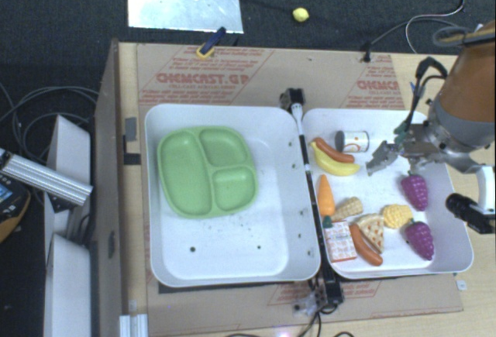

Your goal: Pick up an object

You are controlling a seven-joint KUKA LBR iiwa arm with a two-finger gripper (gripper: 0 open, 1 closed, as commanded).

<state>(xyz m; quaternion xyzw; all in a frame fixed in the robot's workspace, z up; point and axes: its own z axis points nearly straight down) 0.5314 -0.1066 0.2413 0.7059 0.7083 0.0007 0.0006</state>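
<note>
White right bin holds the toy food. Gripper hangs above its upper middle, at about 9 o'clock from the grey wrist; fingers point toward 8 o'clock. Cannot tell whether they are spread or pressed together; nothing visible between them.

Items near the gripper:
- banana with a red sausage lying on it, at 9 o'clock, close but apart
- small white can at 10 o'clock, near
- purple grape bunch at 4 o'clock, near

Lower in the same bin: carrot by the left wall, a tan waffle-like piece just beside it, corn cob, pizza slice, second sausage touching the pizza, printed carton at the bottom left, second grape bunch at the bottom right.

Left bin holds a green divided plate, three compartments, lying flat in its upper left part
</note>
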